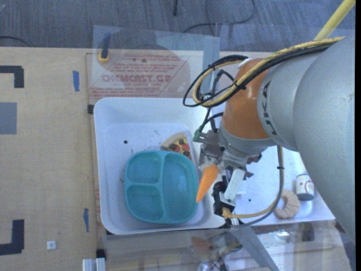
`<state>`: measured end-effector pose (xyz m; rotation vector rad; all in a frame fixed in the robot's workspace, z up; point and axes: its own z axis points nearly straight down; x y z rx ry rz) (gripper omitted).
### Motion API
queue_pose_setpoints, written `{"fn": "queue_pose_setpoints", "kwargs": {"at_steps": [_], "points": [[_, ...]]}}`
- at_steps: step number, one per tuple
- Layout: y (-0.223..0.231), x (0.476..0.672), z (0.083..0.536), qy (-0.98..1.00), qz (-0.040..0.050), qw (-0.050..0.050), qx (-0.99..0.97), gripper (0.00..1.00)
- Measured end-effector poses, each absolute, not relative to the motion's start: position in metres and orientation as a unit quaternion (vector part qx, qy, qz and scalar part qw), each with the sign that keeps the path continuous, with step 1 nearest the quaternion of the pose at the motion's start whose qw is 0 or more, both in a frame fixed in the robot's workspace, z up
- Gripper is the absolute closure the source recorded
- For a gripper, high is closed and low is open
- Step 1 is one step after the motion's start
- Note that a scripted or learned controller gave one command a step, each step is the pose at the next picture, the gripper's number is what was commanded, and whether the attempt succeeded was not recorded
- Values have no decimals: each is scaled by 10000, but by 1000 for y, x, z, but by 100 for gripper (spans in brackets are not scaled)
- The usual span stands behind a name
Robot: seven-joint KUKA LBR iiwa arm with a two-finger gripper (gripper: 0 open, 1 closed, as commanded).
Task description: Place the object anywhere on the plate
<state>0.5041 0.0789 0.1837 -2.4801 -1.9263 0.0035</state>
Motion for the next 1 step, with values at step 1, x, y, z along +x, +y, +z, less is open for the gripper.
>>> {"fn": "queue_pose_setpoints", "kwargs": {"at_steps": [1], "points": [[79,504,184,-6134,11,6,-7898,0]]}}
